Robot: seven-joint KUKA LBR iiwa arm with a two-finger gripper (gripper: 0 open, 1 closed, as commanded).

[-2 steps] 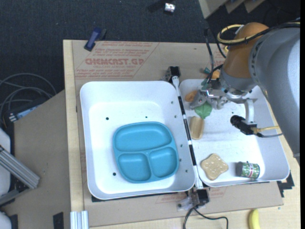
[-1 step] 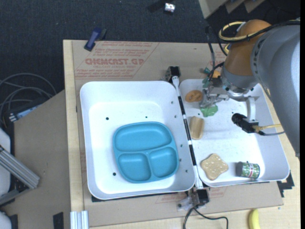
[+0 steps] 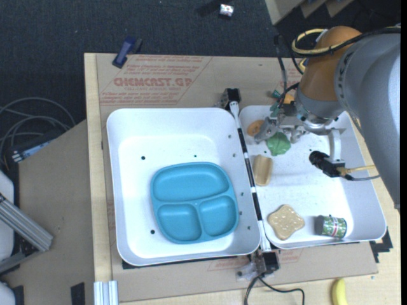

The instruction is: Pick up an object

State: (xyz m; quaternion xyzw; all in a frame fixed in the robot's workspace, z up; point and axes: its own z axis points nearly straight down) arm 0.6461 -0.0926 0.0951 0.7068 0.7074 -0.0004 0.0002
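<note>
Down over the far left corner of the right bin [image 3: 365,215], the tool [image 3: 278,131] hangs just above a green object [image 3: 278,145]; whether its fingers are spread or pressed together cannot be told. An orange-brown piece [image 3: 254,128] lies just left of it. Nearer lie a tan block [image 3: 262,169], a tan cracker-shaped toy [image 3: 285,222] and a green can [image 3: 331,226]. A blue divided tray [image 3: 194,201] sits in the left bin [image 3: 127,138].
</note>
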